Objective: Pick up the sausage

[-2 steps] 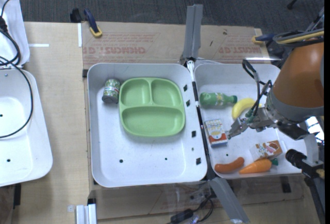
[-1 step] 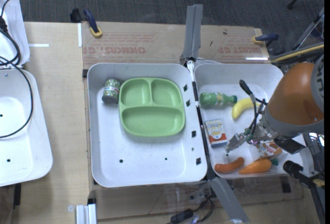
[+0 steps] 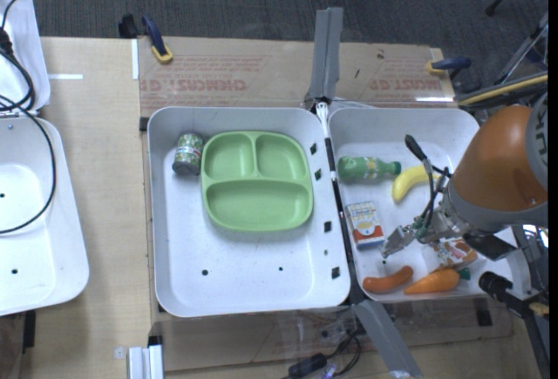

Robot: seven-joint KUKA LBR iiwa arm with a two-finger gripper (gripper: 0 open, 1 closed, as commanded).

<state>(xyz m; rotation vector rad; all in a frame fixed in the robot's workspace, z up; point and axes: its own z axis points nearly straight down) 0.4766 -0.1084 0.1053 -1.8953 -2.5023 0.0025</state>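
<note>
The sausage is a short reddish-orange link lying near the front wall of the right bin. It is tilted slightly, with its right end raised. My gripper hangs just above and a little behind it, below the arm's orange band. Nothing is visibly held. The sausage lies apart from the gripper and is fully in sight.
An orange carrot lies right beside the sausage. A small red-and-white carton, a green bottle and a banana share the right bin. The left bin holds a green divided plate and a small can.
</note>
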